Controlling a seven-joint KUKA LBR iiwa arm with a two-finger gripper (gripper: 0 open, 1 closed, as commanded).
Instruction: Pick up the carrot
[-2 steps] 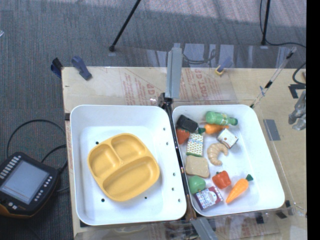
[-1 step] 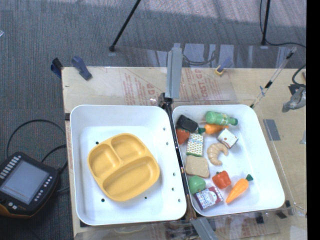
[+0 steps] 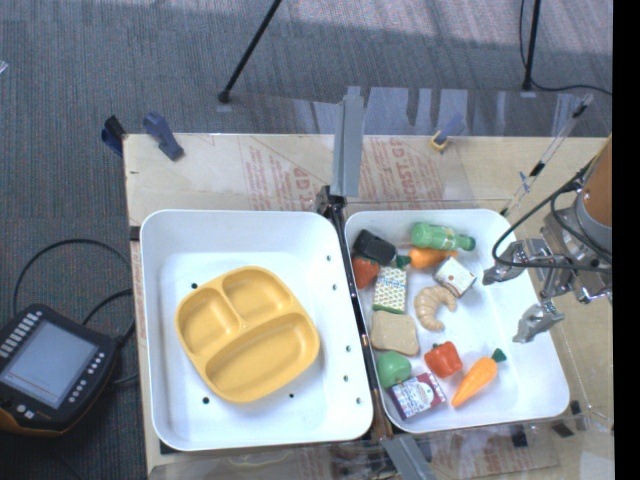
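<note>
Camera view: red reversed lettering on bench board (image 3: 300, 173), illegible.

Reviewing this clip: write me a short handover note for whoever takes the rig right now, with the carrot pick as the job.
Gripper: open, holding nothing, at the right bin's right side, up and right of the carrot.
Carrot: lying in the right bin near its front right corner, beside the red pepper, apart from the fingers.
Left bin: holds the yellow divided plate.
Done: no grasp yet.
Left: move onto the carrot, close, lift.
</note>
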